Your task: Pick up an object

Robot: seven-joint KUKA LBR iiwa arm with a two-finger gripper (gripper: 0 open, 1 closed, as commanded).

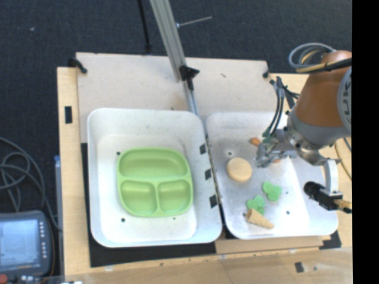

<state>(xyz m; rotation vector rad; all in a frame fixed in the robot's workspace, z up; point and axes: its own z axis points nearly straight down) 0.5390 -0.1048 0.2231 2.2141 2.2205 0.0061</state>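
Looking down on the bench, you see 2 white bins side by side: the left bin (106, 129) holds a green divided tray (155, 181), and the right bin (237, 126) holds the loose pieces. The arm reaches in from the right and its gripper (267, 154) hangs over the right bin, toward the far side.

Whether the pincer is open or closed, you cannot tell; nothing shows gripped in it.

The candidates lie apart from one another. A round tan disc (239, 170) sits just left of the gripper and nearer to you. 2 green shapes (265, 197) lie farther toward the near edge, with a tan cone (259, 218) touching the lower one. A small orange piece (254, 141) rests just beside the gripper on its far-left side.

This reads as the approach step, with no object picked yet. Your next move probably calls for centring over 1 piece, the disc being closest and well clear of its neighbours, then descending straight down.
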